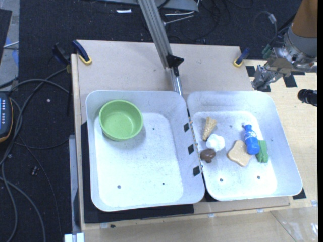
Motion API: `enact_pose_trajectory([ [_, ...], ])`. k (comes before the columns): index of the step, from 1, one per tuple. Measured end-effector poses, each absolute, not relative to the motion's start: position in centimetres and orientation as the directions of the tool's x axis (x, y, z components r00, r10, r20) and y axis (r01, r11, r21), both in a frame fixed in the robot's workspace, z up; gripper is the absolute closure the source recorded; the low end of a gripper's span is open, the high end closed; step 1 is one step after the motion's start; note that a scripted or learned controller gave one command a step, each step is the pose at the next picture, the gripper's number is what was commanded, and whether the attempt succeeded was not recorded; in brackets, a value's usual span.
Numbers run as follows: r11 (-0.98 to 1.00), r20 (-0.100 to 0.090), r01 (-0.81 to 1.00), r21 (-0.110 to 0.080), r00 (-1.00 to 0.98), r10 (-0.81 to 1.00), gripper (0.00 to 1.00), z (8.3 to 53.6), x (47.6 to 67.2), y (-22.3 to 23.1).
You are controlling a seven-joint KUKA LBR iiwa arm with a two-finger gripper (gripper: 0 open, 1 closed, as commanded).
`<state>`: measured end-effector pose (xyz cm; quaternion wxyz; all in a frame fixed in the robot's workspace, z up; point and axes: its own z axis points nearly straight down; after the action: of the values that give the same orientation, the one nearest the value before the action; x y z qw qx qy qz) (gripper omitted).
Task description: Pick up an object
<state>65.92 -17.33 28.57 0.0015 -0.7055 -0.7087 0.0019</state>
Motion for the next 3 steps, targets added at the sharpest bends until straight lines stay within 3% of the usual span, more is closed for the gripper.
enact_pose_trajectory([
  [1,0.004,-0.001,1.0,-0.005,-0.004,1.0,0.0,28.6,65.9,-17.3],
  [3,0.002,0.001,1.0,-0.011,-0.002,1.0,0.0,15.1,65.3,-17.4],
])
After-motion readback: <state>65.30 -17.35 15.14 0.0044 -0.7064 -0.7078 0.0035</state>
